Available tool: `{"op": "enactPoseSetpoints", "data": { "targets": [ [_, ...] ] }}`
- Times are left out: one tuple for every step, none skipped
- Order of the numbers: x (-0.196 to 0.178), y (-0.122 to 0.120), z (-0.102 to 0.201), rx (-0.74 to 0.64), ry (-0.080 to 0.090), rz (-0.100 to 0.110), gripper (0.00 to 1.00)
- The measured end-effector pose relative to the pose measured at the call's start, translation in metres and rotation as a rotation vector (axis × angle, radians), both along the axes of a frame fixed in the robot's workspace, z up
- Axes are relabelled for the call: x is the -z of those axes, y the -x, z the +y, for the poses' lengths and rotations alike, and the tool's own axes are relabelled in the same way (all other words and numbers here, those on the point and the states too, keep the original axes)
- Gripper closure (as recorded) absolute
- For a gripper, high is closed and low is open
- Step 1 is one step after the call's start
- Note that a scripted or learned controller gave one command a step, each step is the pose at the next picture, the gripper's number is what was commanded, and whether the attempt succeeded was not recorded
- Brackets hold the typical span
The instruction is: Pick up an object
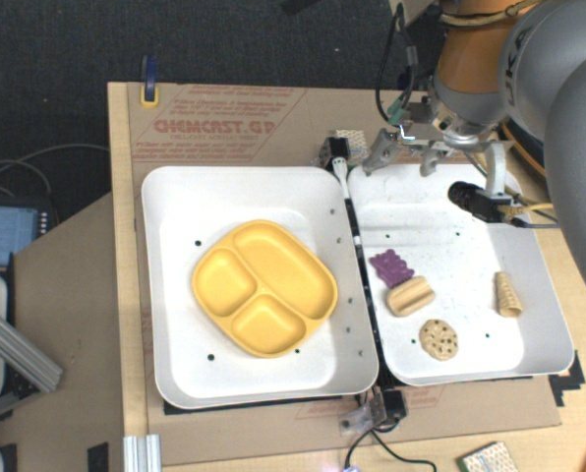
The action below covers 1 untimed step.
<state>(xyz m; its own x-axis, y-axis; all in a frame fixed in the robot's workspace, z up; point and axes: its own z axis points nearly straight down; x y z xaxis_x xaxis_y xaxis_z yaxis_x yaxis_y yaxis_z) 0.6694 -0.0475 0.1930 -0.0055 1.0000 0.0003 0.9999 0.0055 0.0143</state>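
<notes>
Your gripper (470,170) hovers over the far end of the right bin (534,357), grasping nothing I can see, while the bread roll (409,296) lies below it toward the near edge, long axis slanted.

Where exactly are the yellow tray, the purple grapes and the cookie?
yellow tray (263,286): camera view, on its central divider.
purple grapes (389,265): camera view, middle of the bunch.
cookie (439,339): camera view, centre of its face.

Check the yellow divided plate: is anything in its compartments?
Empty. The yellow divided plate in the left bin shows three bare yellow compartments, with no item resting in any of them.
</notes>
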Motion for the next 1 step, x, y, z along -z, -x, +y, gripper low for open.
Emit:
{"op": "enactPoseSetpoints", "data": {
  "targets": [
    [-0.0465,0.0381,-0.0764,0.012,0.005,0.007,0.0]
  ]
}}
